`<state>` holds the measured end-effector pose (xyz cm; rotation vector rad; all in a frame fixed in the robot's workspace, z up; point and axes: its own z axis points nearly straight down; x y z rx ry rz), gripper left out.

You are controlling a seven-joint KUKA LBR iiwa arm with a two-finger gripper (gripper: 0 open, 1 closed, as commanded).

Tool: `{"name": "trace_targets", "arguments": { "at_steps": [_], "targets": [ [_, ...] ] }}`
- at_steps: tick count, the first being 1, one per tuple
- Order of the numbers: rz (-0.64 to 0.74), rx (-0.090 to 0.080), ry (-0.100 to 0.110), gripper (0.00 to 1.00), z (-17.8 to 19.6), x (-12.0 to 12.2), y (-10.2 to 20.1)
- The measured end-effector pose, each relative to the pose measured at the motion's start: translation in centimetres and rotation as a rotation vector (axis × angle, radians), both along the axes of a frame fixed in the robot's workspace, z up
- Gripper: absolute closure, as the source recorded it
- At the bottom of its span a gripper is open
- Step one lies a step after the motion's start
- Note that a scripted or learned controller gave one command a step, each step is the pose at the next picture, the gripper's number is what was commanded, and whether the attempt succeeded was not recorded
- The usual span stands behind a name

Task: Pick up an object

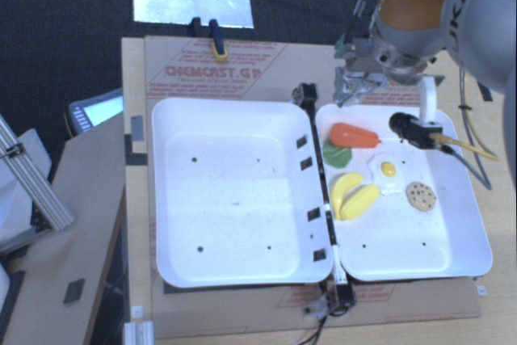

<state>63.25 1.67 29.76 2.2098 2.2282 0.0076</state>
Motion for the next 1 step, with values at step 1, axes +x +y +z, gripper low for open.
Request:
{"name": "trace_targets", "arguments": {
  "at_steps": [1],
  "targets": [
    [0.003,0.003,0.002,1.00,3.96,-5.59,6.31]
  ]
}}
